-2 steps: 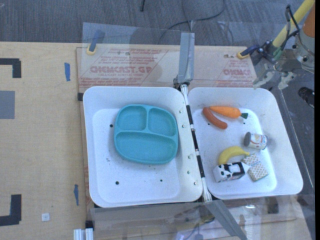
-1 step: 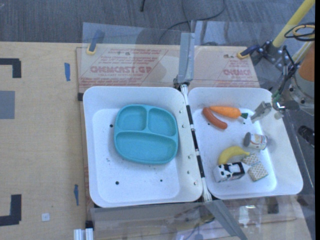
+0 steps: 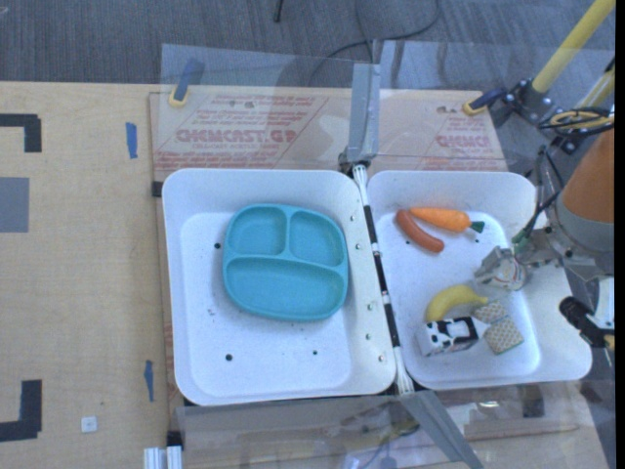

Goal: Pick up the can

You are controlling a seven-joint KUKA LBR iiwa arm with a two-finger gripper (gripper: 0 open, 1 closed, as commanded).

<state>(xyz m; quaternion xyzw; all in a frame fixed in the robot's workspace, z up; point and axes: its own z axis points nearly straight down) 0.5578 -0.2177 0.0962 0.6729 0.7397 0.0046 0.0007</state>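
Pale board covers the bench (image 3: pixel 78 262), grey carpet lies beyond its far edge, and two white bins sit side by side on it. The arm (image 3: pixel 591 193) reaches in over the right edge of the right bin (image 3: pixel 562 360). Its gripper (image 3: pixel 500 270) hangs low near the middle of that bin, toward its right side. Whether it is released or clenched I cannot tell, since the metal parts blur together, and I see nothing held in it. Just beside it, toward the front, lies a banana (image 3: pixel 454 303), whose right tip comes close under the gripper. The can (image 3: pixel 450 336), black and white, is directly in front of the banana, near the bin's front edge, touching it or very nearly so. A tan, waffle-textured piece (image 3: pixel 504 334) sits just beside the can's right end. The can seems to lie on its side, its long axis running roughly along the front edge and rising slightly toward the right. Which end is the top is too small to tell. Crowding looks like the main risk. A descent from the gripper's present spot would probably meet the banana first, so the gripper could close on the banana or the tan piece instead of the can. If taken along its length, a can lying down could roll or slip out against the bin's front wall. A sausage (image 3: pixel 419 232) and a carrot (image 3: pixel 441 219) lie well apart from it near the far edge. A teal divided plate (image 3: pixel 285 262) rests in the left bin (image 3: pixel 195 360).
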